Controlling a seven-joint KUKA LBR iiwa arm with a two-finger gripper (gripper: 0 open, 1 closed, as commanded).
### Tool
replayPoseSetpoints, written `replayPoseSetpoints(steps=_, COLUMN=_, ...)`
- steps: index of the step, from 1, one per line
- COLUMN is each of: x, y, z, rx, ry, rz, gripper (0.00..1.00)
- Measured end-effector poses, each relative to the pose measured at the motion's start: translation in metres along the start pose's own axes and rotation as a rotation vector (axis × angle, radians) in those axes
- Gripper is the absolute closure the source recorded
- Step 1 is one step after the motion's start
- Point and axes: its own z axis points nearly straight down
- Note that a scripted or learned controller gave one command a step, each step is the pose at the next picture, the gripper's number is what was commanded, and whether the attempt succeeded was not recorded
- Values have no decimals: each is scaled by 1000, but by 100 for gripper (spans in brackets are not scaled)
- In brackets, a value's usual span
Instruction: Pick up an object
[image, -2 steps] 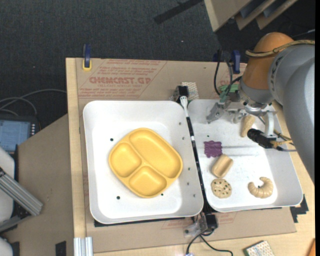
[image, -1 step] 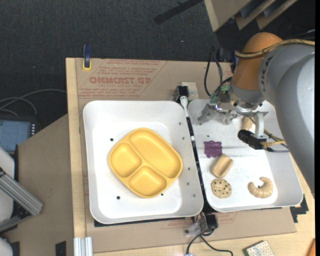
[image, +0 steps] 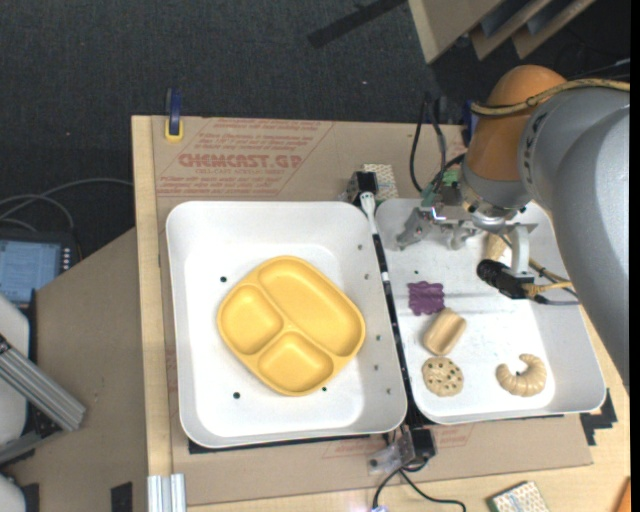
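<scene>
The right bin (image: 570, 395) holds a small purple piece (image: 426, 296), a tan bread roll (image: 444, 331), a chocolate-chip cookie (image: 442, 376) and a croissant (image: 523, 375). My gripper (image: 462, 228) hangs over the far end of this bin, below the orange band of the arm (image: 500, 140). It is beyond the purple piece and apart from all the food items. Nothing is visibly held.
The left bin (image: 190, 260) holds a yellow divided plate (image: 290, 323). A ridge where the two bins meet (image: 385, 300) runs between them. Cables (image: 432, 140) hang near the arm at the back. The grey arm body covers the right bin's far right corner.
</scene>
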Motion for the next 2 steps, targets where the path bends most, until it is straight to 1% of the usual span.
replayPoseSetpoints(steps=1, x=0, y=0, z=0, rx=0, ry=0, rz=0, gripper=0)
replayPoseSetpoints(steps=2, x=-40, y=-86, z=1, rx=5, ry=0, rz=7, gripper=0)
